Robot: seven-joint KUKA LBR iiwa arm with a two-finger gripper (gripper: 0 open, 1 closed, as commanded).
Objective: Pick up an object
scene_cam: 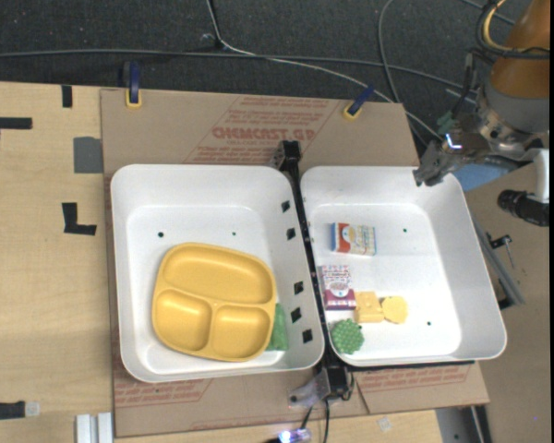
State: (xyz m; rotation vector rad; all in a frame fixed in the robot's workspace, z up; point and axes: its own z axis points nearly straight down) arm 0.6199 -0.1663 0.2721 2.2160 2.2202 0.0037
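Observation:
In the right bin (462, 247) lie a small red, white and blue box (353, 238), a maroon and white packet (337, 284), a yellow cheese-like piece (380, 309) and a green bumpy item (347, 336). A yellow divided tray (214, 300) fills much of the left bin (138, 201), with a green thing (279, 329) tucked at its right edge. My gripper (431, 168) hangs over the far right corner of the right bin, well away from the objects and with nothing visibly in it.
The bins stand on a cardboard sheet (258, 127) clamped to a wooden bench. Black cables (258, 55) run across the dark floor behind. The arm's orange band (526, 26) sits at the upper right.

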